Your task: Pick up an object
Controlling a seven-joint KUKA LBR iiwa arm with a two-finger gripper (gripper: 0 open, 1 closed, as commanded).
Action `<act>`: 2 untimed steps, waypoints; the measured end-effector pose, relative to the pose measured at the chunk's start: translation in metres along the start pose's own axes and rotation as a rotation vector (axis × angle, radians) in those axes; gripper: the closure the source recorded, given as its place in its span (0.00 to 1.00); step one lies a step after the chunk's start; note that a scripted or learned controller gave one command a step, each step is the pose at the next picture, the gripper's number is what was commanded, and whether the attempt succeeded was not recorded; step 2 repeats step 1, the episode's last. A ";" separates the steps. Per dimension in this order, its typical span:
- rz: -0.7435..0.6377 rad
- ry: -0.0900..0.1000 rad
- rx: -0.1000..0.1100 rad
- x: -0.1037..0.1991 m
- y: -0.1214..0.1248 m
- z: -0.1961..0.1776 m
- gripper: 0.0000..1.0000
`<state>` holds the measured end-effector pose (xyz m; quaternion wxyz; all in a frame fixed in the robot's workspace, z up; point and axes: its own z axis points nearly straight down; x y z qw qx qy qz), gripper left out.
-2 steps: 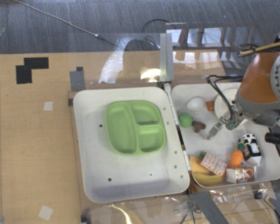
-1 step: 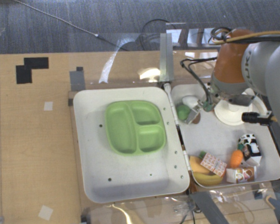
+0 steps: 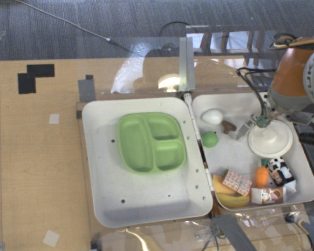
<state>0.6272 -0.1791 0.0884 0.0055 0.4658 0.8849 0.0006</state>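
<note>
Overhead, gripper [image 3: 243,131] in right bin [image 3: 308,191], grip state unclear; brown object [image 3: 228,126] just left.

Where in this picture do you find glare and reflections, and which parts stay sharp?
In the camera view, glare washes out the clear sheet behind the bins and streaks the one along the bench's near edge; the green tray in the left bin looks sharp and evenly lit, with soft shadows.

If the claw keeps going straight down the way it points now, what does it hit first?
Probably bare floor of the right bin, near its back. The claw hangs just right of a small brown object and left of the white round piece. Depth is hard to judge, so either could be clipped.
</note>
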 end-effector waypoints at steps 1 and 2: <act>0.137 0.016 0.014 0.025 0.067 0.000 0.00; 0.137 0.016 0.014 0.025 0.067 0.000 0.00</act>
